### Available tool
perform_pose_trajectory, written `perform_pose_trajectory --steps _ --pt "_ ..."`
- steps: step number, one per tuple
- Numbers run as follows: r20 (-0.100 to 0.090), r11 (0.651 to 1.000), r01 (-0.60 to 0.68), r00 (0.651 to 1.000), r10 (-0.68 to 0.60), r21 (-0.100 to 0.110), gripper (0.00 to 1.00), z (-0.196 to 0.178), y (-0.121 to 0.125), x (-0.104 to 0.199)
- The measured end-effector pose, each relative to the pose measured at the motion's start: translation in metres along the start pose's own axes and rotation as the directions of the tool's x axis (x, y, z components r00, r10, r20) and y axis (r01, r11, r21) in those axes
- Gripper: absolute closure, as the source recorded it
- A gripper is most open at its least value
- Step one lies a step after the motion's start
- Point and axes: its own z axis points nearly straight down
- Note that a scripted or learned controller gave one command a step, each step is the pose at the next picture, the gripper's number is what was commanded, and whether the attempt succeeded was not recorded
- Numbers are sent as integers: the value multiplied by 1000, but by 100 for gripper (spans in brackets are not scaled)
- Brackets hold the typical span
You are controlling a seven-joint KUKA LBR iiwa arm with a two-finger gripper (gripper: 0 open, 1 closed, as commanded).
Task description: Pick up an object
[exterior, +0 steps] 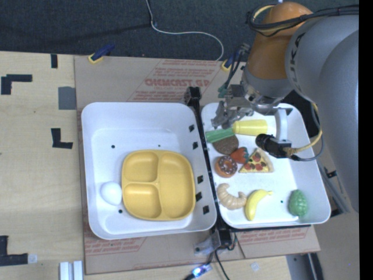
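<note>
From the camera above, we see two white bins side by side on the counter [35, 115]. The left bin [105, 118] has a yellow plate [158, 184] with three sections in it, and a white egg [110, 192] sits just beside the plate, touching its left edge. The right bin [309, 174] is full of toy food. There is a banana [256, 202] near the front, a curly croissant [231, 198] just to its left, and a green lumpy thing [298, 203] in the front right corner. In the middle we see a doughnut [225, 166], a pizza slice [257, 163] and something red [238, 155] between them. Farther back lie a yellow block [252, 126], a green stick [220, 135] and a brown round thing [226, 144], all close together. The big grey arm [326, 69] comes in from the right, and our hand [224, 114] hangs low at the back left of the right bin, just above the green stick and the yellow block. We cannot tell if the hand is open or closed, because it is small and dark. We see nothing between its fingers. So we think the job is only started: the hand is near the food, but nothing is picked up yet. Every toy lies in its bin. We still need to grab one and lift it.
</note>
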Motion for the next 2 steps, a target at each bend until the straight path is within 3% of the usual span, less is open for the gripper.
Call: perform_pose_trajectory --steps 1,2 --pt "2 1000 -5 1000 5 4 100 2 2 12" --pt "3 1000 -6 1000 6 5 100 13 2 5"
